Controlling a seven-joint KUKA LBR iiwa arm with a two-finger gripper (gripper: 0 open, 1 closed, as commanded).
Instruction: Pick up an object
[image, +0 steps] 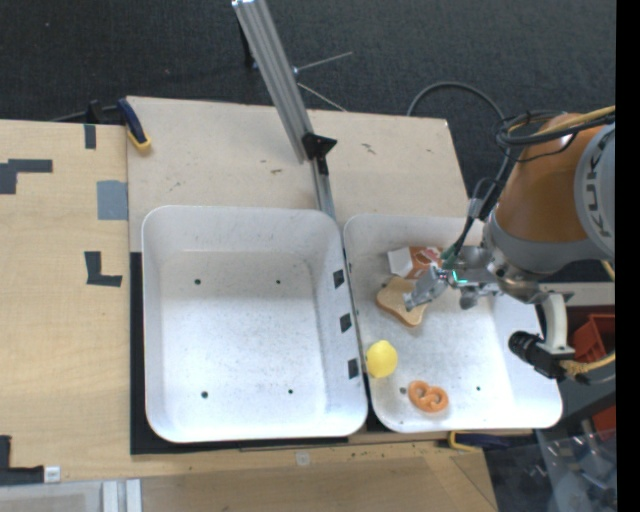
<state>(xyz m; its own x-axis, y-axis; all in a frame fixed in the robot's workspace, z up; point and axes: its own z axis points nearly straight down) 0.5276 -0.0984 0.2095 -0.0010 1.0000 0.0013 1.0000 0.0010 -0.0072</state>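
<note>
Tool (432, 288): low inside right bin (520, 405), fingertips at upper edge of toast slice (400, 303); open-or-closed state cannot be told. Toast slice: lies flat on bin floor, touching tool. Red-white packet (413, 260): just behind tool. Yellow ball (381, 358): nearer camera than toast. Orange pretzel (428, 397): beyond ball, near bin's front wall. Arm (550, 200): enters from right, wrist bent down over bin.

Setting: robotics laboratory test bench. Evidence: plywood bench (290, 165) carrying two white bins (245, 320), side by side; grey and orange industrial arm (550, 200) at the right edge; aluminium camera mast (285, 85) rising from the rear edge; grey tape marks (112, 200) toward the left edge; loose black cable (455, 95) on dark carpet behind.
</note>
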